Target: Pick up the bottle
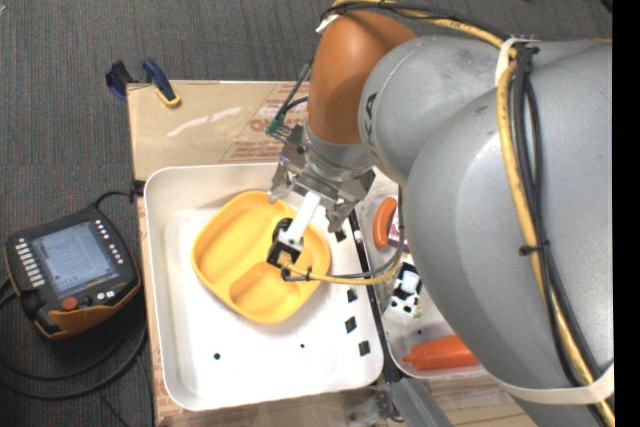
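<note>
My gripper [308,207] hangs low over the left bin [165,335], above the right edge of a yellow dish [240,255]. Nothing shows between it and the dish. In the right bin [400,355], an orange elongated thing [440,352] lies near the front; it may be the bottle, though its shape is partly hidden by the arm. A second orange thing [383,223] lies at that bin's left wall, close beside the gripper. The arm covers most of the right bin.
The yellow dish has two hollows and fills the middle of the left bin. A small black-and-white thing [405,293] lies in the right bin. A blue clamp [140,80] sits on the cardboard behind the bins. A teach pendant [65,265] lies left of the bench.
</note>
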